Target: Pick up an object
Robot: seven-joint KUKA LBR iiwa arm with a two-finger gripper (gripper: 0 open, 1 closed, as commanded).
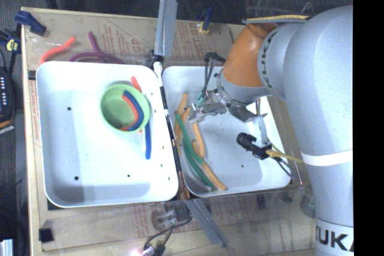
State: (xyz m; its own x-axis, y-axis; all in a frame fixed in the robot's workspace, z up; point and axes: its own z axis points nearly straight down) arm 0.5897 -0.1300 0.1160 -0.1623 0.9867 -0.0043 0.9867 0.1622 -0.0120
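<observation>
Evidently poised over the right bin (273, 180), pincer (201, 110) hanging low above a loose heap of bendy sticks (195, 147), orange, green and tan, crowded against that bin's left wall. Fingers splayed somewhat apart, by the look of the metal tips, with nothing seen between them; nothing gripped yet. Probably angled in from the right so as to come down on the upper end of the heap, where an orange stick (182, 104) lies just beside the tips. Hard to single one out, judging by the overlap: sticks crossing, likely to slide or drag a neighbour along. Left bin (72, 189) holding a green bowl (117, 108) with red and blue sticks curled inside, plus a blue stick (147, 141) trailing below the rim, well apart from the pincer. Beyond the bins, on the table (120, 27), more sticks in pink and purple (90, 56).
</observation>
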